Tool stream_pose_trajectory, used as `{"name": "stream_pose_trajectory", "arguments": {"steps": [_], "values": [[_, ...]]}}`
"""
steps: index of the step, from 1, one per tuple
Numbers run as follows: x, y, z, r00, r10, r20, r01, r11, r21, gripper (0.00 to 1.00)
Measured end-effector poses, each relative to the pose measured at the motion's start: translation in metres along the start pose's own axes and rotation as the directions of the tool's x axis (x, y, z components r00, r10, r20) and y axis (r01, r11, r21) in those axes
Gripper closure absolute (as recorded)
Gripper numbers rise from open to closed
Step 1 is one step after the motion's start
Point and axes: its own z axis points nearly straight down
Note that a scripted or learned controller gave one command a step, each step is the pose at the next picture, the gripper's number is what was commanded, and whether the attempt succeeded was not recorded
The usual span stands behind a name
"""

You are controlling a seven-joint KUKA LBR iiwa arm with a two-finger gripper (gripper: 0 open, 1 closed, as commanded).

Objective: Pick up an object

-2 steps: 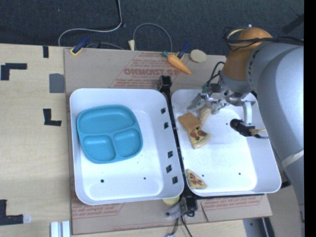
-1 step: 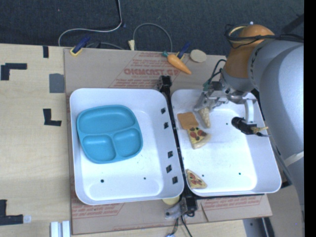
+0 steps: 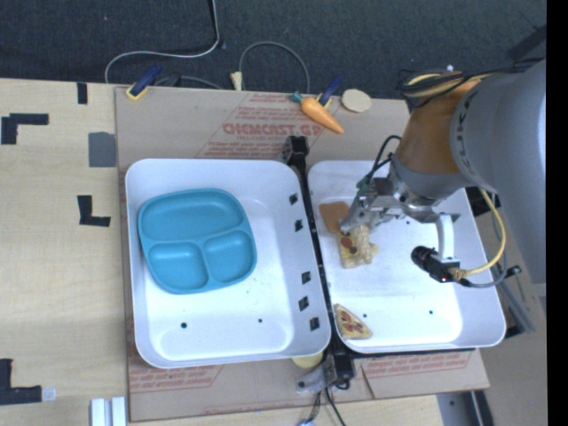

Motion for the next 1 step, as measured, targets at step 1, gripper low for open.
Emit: {"name": "stream_pose_trajectory", "arguments": {"steps": [1], "values": [[0.0604,-0.0151,-0.0629,1.0,-0.006,-0.001,0.006,1.0,-0.009,1.0]]}}
